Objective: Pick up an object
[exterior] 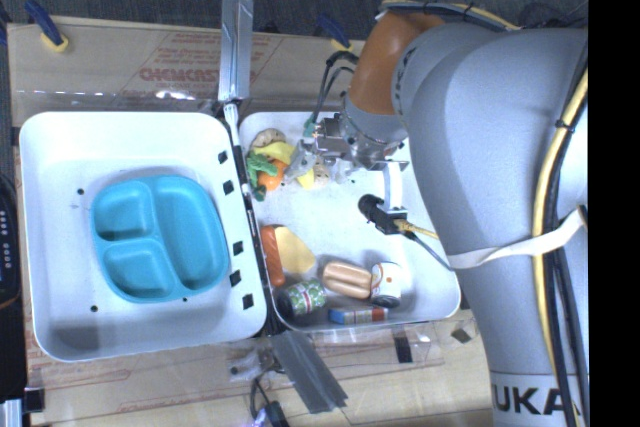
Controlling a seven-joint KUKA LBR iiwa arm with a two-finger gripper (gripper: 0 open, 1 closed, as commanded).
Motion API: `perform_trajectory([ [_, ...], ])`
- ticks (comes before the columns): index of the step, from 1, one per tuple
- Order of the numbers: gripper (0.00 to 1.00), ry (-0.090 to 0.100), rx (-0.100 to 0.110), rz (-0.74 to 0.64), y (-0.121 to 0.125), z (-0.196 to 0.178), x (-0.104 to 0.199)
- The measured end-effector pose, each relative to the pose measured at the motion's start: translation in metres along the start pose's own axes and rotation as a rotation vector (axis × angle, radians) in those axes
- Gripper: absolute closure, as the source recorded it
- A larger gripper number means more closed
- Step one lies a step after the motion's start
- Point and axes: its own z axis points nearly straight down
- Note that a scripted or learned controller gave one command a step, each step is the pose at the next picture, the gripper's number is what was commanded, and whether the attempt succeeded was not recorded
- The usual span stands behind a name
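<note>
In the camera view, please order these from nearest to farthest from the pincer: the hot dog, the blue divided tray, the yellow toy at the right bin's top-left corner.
Pincer, upper part of the right bin:
1. Yellow toy, just to its left.
2. Hot dog, near the right bin's lower edge.
3. Blue divided tray, in the left bin.

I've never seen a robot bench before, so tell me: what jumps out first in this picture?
First the big grey arm with its orange band, reaching in from the right over the right-hand white bin. Next, the bright blue three-compartment plastic tray lying alone in the left-hand white bin. Then the small colourful toy foods clustered along the right bin's near and left sides.
</note>
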Motion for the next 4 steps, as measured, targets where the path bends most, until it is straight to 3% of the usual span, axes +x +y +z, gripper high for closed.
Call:
perform_trajectory([
  [1,1.00,0.009,-0.016,-0.010,0.004,-0.012,0.009],
  [2,1.00,0.014,-0.033,-0.283,0.016,-0.002,-0.017],
  [3,1.00,0.009,-0.036,-0.534,0.017,-0.002,-0.019],
  [4,0.00,0.009,-0.037,-0.535,0.017,-0.002,-0.019],
])
